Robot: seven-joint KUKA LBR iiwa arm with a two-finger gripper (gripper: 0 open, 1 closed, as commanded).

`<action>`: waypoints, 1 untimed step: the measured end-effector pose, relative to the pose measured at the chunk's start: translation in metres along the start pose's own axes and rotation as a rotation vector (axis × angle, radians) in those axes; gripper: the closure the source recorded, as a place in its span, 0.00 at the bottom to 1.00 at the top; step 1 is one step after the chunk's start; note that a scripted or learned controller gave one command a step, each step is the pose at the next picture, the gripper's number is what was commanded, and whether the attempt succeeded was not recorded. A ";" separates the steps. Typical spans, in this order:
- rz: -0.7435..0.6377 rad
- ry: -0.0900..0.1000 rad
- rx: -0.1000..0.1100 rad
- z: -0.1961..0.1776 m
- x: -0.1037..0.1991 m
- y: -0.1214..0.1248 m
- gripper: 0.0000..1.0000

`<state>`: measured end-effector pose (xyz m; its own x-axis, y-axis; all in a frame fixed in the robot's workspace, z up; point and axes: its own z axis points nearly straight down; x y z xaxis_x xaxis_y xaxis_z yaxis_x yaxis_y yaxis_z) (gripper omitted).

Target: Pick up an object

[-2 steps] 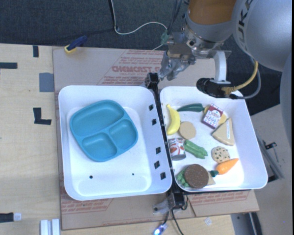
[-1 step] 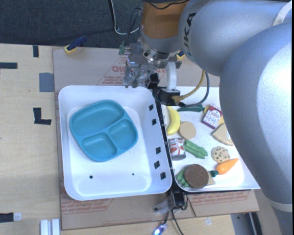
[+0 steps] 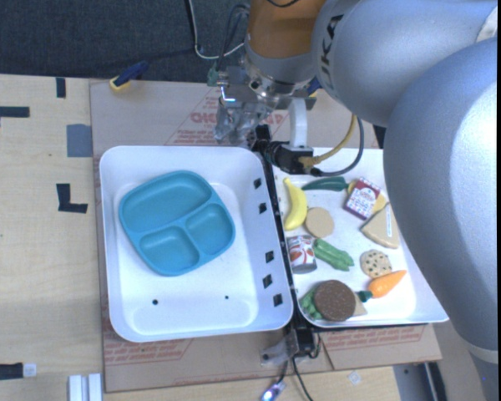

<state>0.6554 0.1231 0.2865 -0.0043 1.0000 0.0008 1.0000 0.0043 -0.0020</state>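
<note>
Pincer (image 3: pixel 244 128), finger state unclear, hangs over the left bin (image 3: pixel 117 224)'s far rim, beside the blue tray (image 3: pixel 177 221).

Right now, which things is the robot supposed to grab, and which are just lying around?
For the job:
gripper
banana
carrot
burger
can
cookie
right bin, which holds them

Just lying about:
blue divided plate
left bin
yellow and blue clamp
</note>
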 end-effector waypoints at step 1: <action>-0.001 0.000 0.001 -0.009 0.000 0.000 1.00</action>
<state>0.6555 0.1236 0.2959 -0.0057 1.0000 0.0008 1.0000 0.0057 -0.0032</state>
